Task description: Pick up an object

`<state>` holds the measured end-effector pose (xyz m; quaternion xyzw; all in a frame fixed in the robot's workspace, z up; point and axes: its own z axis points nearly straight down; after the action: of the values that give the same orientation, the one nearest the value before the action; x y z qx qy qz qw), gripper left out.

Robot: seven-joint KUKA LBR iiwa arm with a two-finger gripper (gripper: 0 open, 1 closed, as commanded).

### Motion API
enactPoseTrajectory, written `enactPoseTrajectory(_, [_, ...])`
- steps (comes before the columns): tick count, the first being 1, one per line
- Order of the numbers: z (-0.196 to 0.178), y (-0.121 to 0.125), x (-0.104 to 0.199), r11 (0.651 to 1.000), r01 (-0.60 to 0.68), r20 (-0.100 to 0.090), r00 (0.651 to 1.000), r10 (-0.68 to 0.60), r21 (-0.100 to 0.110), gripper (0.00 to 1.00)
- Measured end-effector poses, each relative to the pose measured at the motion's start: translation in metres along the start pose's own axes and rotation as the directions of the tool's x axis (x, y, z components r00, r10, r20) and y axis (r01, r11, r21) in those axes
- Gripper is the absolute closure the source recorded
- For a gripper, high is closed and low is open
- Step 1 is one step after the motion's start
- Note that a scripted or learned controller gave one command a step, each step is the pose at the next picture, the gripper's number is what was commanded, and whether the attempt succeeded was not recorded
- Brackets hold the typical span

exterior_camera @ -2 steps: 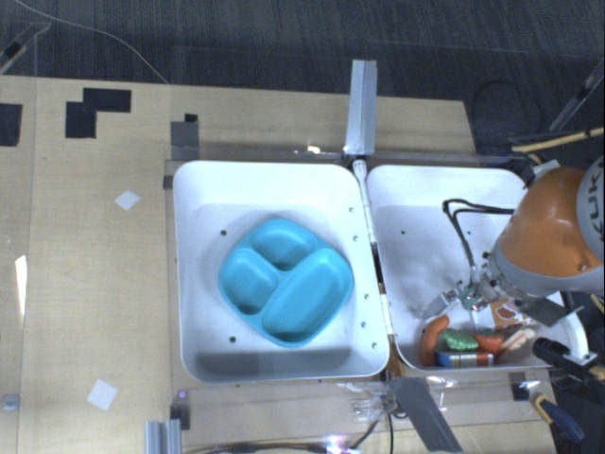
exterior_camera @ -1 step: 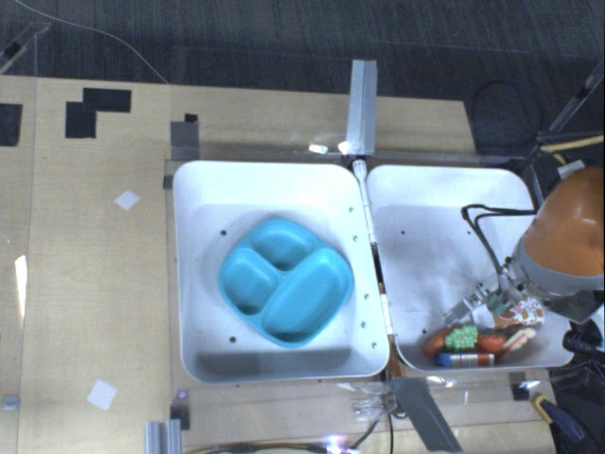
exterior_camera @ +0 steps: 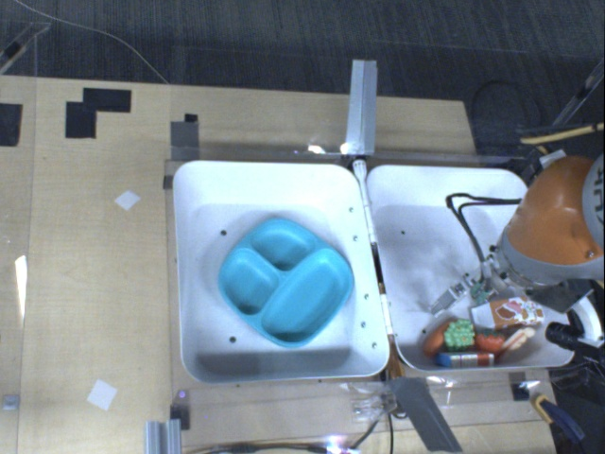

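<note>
My gripper (exterior_camera: 458, 295) hangs low in the right bin (exterior_camera: 416, 216), below the arm's orange band (exterior_camera: 558, 218). It sits just above and to the left of a heap of small objects in the bin's front right corner. The heap holds a green studded block (exterior_camera: 459, 333), an orange piece (exterior_camera: 434, 340), a red piece (exterior_camera: 488, 342), a red and blue marker (exterior_camera: 463, 358) and a white and red packet (exterior_camera: 516, 310). I see nothing held in the gripper.
The left bin (exterior_camera: 203, 216) holds a blue divided plate (exterior_camera: 285, 280) at its middle. A metal post (exterior_camera: 362, 107) stands behind the divider between the bins. A black cable (exterior_camera: 465, 218) loops over the back of the right bin.
</note>
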<state>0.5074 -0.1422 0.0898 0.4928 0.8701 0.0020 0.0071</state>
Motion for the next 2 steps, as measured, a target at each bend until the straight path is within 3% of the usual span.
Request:
enactPoseTrajectory(1, [0.004, 0.079, -0.069, 0.999, 0.037, -0.003, 0.999, -0.037, 0.002, 0.00])
enactPoseTrajectory(2, [-0.016, 0.025, 0.004, 1.000, 0.004, -0.007, 1.000, -0.004, 0.006, 0.00])
